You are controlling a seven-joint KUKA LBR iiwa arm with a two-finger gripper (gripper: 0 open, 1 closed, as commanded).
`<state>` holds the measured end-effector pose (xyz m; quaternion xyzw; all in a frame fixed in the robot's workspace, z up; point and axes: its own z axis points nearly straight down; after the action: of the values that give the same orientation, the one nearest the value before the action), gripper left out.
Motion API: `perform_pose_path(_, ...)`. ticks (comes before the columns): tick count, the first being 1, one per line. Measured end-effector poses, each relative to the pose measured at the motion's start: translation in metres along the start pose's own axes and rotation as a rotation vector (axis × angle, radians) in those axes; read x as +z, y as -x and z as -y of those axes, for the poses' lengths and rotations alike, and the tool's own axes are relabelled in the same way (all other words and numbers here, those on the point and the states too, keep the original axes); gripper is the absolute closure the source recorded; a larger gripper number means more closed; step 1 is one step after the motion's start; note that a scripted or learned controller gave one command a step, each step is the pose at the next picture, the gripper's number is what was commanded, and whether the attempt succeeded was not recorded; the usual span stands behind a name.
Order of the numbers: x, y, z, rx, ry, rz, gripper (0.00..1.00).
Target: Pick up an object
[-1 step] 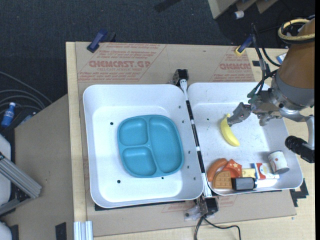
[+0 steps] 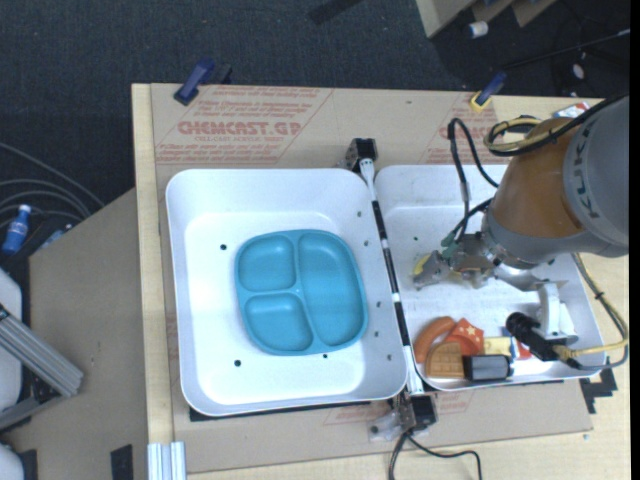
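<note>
My gripper [image 2: 432,267] reaches into the right bin [image 2: 420,198] and hangs low over its left-middle floor, pointing left. At its tip I see a small greyish-yellow patch, too unclear to name. Near the bin's front edge lies a cluster of objects: an orange-red curved piece [image 2: 440,332], a tan block [image 2: 450,362] and a small dark rectangular block [image 2: 487,367] with a bit of yellow [image 2: 499,346] behind it. The cluster sits below and slightly right of the gripper, apart from it.
The left bin [image 2: 200,208] holds a blue divided plate [image 2: 299,290] at its middle. A ridge between the bins [image 2: 385,258] runs just left of the gripper. The grey and orange arm [image 2: 545,193] covers much of the right bin's right side.
</note>
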<state>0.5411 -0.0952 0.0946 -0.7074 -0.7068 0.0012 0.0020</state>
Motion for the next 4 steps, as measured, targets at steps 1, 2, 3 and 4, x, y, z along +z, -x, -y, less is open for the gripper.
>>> perform_pose_path(1, 0.01, -0.002, -0.056, -0.001, 0.005, 0.001, 0.0)
perform_pose_path(2, 0.0, -0.002, -0.057, 0.0, 0.007, 0.001, 1.0)
perform_pose_path(3, -0.01, -0.002, -0.057, 0.0, 0.008, 0.001, 1.0)
perform_pose_path(4, -0.02, -0.002, -0.057, 0.001, 0.01, 0.001, 1.0)
